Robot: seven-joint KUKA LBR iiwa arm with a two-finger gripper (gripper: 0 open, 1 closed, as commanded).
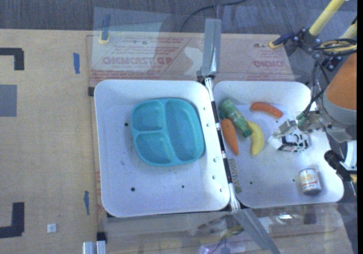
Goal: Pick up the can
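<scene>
- The can (309, 181) lies in the right bin (266, 193), near its front right corner, with its top end toward the front of the bin.
- It lies alone on the white floor of the bin, apart from the other things.
- The arm (343, 91) comes in from the right, and its pincer (292, 136) is low over the right part of the same bin, behind the can and not touching it.
- I cannot tell if the pincer is open or closed, and nothing can be seen held in it.
- Along the left side of the right bin lie a carrot (229, 136), a green bottle (235, 117) and a banana (257, 138), close together.
- A sausage (266, 109) lies behind the banana, near the back of the bin.
- The left bin (113, 185) holds a blue plate (168, 131) with three compartments, about in its middle.
- Both bins stand side by side on the desk (39, 151), touching along a middle divider.
</scene>
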